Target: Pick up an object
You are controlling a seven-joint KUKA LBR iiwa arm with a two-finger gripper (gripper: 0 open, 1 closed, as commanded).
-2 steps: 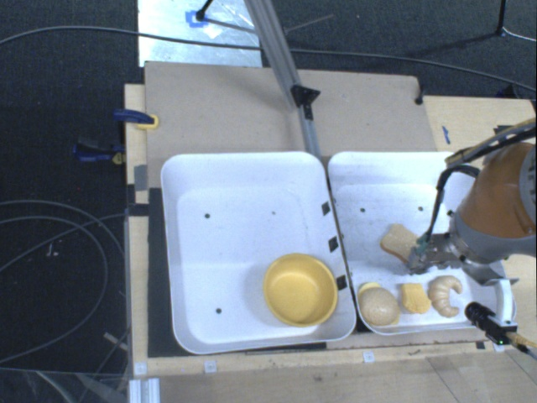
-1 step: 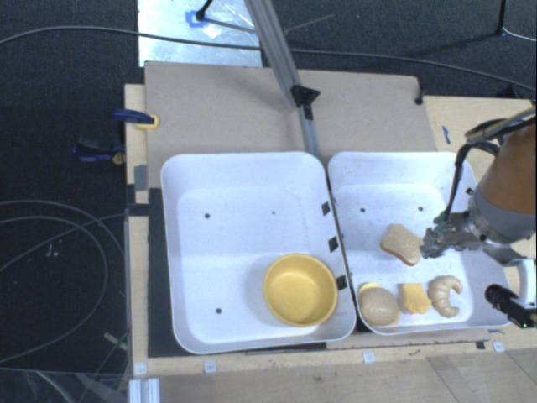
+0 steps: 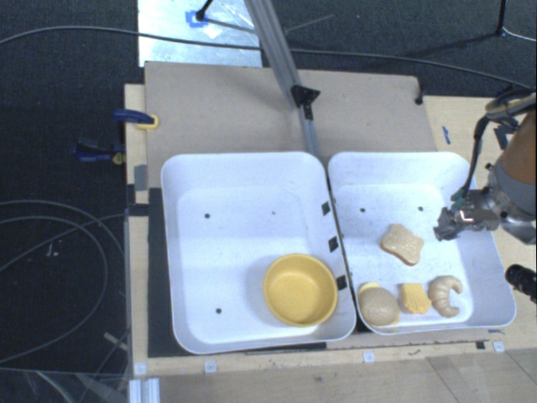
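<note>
Pale foam food pieces (image 3: 402, 244) lie in the right shallow white bin (image 3: 419, 170). Approach step: the tool (image 3: 447, 224), grip unclear, hovers beside them and must descend.

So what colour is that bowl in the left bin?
Yellow: the bowl shows plainly in the camera view.

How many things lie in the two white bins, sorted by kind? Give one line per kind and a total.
Yellow bowl, in the left bin: 1
Bread slice, in the right bin: 1
Round bread roll: 1
Small yellow block: 1
Croissant: 1
Total: 5
</note>
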